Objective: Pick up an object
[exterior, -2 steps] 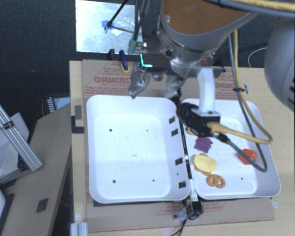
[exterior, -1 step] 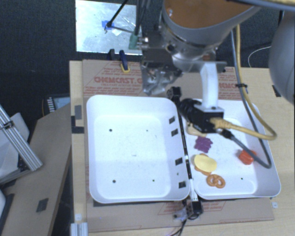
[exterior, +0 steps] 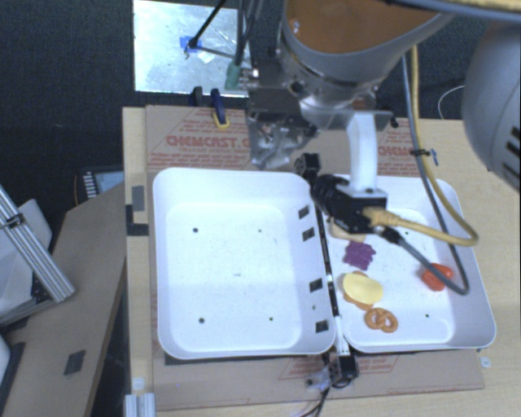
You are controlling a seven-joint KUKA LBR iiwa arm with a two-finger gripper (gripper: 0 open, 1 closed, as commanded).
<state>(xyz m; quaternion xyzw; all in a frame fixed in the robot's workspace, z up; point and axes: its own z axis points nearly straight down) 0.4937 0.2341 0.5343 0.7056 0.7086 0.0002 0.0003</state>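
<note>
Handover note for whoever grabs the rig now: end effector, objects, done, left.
End effector: raised above the far rim of the left bin; finger state unreadable, nothing seen in it.
Objects: all in the right bin: purple piece, yellow piece, pretzel-like orange ring near the divider, red-orange piece further right by the cable.
Done: no pick visible.
Left: descend over one object, grasp, lift.

Grey arm (exterior: 342, 57) with an orange band (exterior: 358, 20), white wrist post (exterior: 362, 151), and yellow cable (exterior: 423, 236).
</note>
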